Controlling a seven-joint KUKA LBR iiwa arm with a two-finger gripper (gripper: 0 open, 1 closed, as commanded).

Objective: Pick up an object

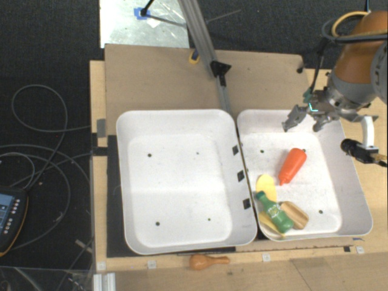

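Dark carpet surrounds the wooden bench [163,77], with black cables looping over the floor at about nine o'clock. Two shallow white bins sit side by side on the bench: the left bin [179,126] and the right bin [345,199]. The arm [361,59], grey with an orange band, comes in from two o'clock. Its gripper [305,121] hangs over the right bin's far edge, at that bin's twelve o'clock, fingers spread apart and holding nothing. An orange carrot [292,165] lies tilted near the bin's middle, apart from the claw. Toward six o'clock in the same bin, a yellow piece [265,185], a green bottle [274,213] and a tan bread-like piece [297,214] lie bunched together, touching. On the bench's front edge, outside the bins, rests a small orange-brown pear-shaped object [208,260].
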